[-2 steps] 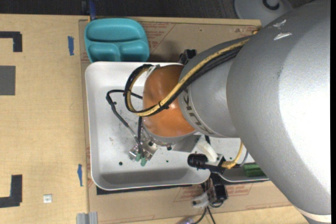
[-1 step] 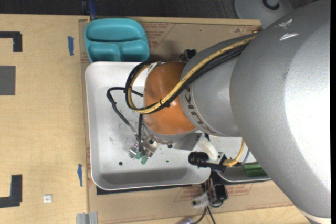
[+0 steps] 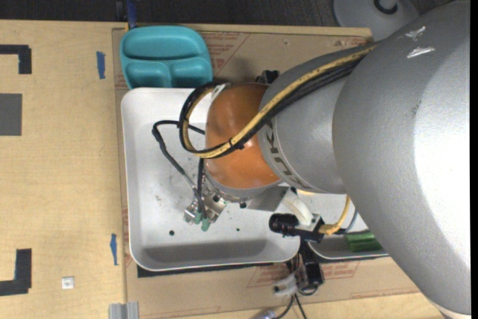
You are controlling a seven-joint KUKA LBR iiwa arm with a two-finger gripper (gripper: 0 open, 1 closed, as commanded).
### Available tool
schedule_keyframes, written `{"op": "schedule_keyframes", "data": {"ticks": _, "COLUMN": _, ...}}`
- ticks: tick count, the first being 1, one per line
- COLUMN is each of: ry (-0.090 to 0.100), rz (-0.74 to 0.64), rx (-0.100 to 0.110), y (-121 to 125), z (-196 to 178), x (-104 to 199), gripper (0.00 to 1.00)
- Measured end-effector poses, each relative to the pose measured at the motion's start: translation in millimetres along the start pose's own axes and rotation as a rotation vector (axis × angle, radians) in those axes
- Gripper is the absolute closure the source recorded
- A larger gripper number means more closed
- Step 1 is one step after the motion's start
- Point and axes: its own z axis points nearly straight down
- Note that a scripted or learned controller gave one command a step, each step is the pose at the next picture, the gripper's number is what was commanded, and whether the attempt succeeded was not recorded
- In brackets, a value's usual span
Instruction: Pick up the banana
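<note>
My arm reaches in from the right and covers most of the right bin and the right half of the left white bin [image 3: 149, 160]. The orange wrist band [image 3: 235, 138] hangs over the left bin's middle. Below the band, a small metal part of the gripper [image 3: 202, 210] pokes out low over the bin floor, with a green tip. Black and yellow cables loop around the wrist. The wrist hides whatever lies under it.
A teal divided tray [image 3: 166, 56] stands against the far edge of the left bin. A green object [image 3: 361, 240] shows at the near edge of the right bin. The cardboard bench [image 3: 60, 160] stretches to the left.
</note>
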Motion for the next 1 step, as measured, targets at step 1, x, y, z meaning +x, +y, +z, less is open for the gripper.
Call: {"op": "schedule_keyframes", "data": {"ticks": 1, "ry": -0.002, "rz": 0.001, "rx": -0.003, "y": 1.0, "z": -9.9, "x": -0.3, "gripper": 1.0}}
